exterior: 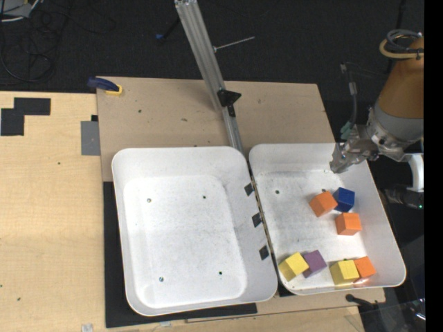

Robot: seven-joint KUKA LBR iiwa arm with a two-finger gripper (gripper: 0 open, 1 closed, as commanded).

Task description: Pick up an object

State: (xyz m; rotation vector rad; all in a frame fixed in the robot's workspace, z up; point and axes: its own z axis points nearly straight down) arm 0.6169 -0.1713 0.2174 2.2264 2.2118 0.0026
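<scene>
Small blue foam cube (344,198), the nearest candidate, is lying in the right-hand shallow white plastic bin (291,168), touching an orange foam cube (322,203). A clean descent on its free side is being called for, so the orange neighbour is not being nudged. The two-finger metal gripper (340,160) is being held just above it, slanting in from the right; its state cannot be told.

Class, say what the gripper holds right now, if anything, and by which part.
Nothing: the gripper hangs above the right bin, apart from the blocks.
</scene>
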